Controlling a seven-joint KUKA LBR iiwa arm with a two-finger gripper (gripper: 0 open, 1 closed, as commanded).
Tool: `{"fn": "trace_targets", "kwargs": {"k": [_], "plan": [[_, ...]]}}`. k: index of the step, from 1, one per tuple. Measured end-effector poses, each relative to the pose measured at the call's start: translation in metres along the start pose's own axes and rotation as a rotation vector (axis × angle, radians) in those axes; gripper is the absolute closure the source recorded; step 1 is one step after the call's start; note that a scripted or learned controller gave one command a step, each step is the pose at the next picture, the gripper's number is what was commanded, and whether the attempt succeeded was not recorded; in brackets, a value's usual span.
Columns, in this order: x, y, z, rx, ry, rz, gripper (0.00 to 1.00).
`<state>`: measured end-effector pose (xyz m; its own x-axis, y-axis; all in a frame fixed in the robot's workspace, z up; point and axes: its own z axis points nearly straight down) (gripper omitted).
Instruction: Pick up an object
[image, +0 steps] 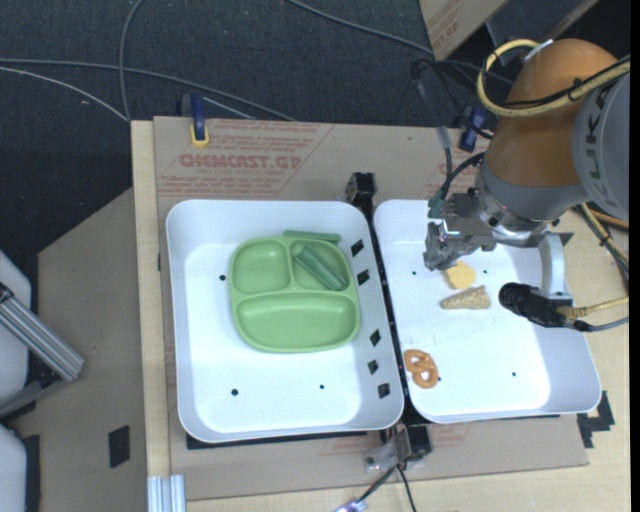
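Note:
My gripper (441, 252) hangs over the upper middle of the right bin (560, 385). A yellow cheese-like block (461, 275) lies just below and right of its tip, close to it. Under that block rests a pale tan, bread-like piece (467, 299). An orange pretzel (421, 368) sits near the right bin's lower left corner. In the left bin (200, 300) lies a green divided plate (293, 295), with a darker green pickle-like piece (320, 265) in its upper right compartment. Nothing shows between the fingers.
Black clips (362, 187) run along the seam between the two bins. Both bins rest on a cardboard sheet (250, 150) with red print. A blue-and-yellow clamp (199, 118) grips the sheet's far left edge.

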<state>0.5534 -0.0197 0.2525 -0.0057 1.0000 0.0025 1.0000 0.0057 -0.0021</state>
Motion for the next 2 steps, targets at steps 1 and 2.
{"fn": "trace_targets", "kwargs": {"k": [1,2], "plan": [[0.050,0.009,0.016,0.002,0.000,0.000,1.00],[0.106,0.023,0.029,-0.002,-0.001,0.000,1.00]]}}
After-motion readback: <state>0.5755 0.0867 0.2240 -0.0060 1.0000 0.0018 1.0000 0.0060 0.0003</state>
